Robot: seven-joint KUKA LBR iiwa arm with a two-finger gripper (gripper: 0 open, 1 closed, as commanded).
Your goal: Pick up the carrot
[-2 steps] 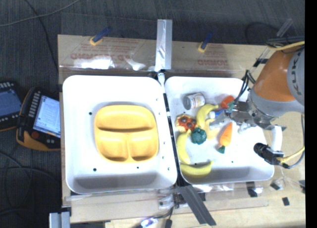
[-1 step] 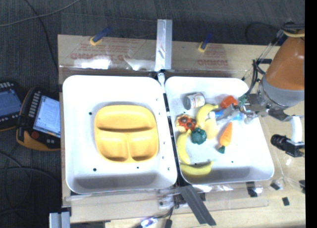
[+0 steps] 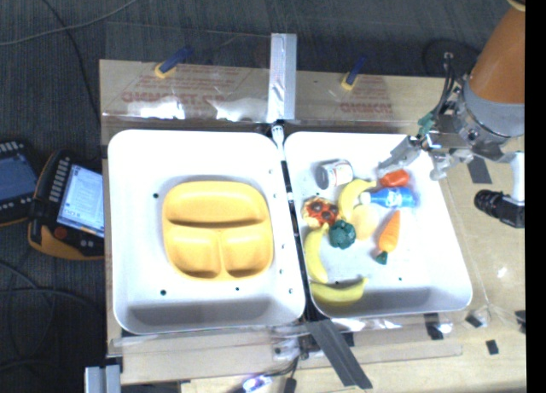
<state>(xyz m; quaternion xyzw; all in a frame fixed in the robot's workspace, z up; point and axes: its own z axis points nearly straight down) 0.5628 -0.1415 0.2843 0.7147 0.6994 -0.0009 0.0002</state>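
You are seeing the carrot (image 3: 388, 235) lying in the right bin (image 3: 444, 285), lower right of the blue bottle (image 3: 394, 199). The gripper (image 3: 408, 149) is hovering upper right, fingers spread, pinching nothing.

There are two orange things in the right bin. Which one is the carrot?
The carrot is the pointed one with a green end, lying below the blue bottle. The other orange thing, redder and stubbier, lies above that bottle, nearer the gripper.

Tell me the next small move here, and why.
Probably shift the claw toward the camera and down over the carrot. The claw sits near the right bin's far right corner, apart from the carrot, which lies lower in the view beside the blue bottle and banana.
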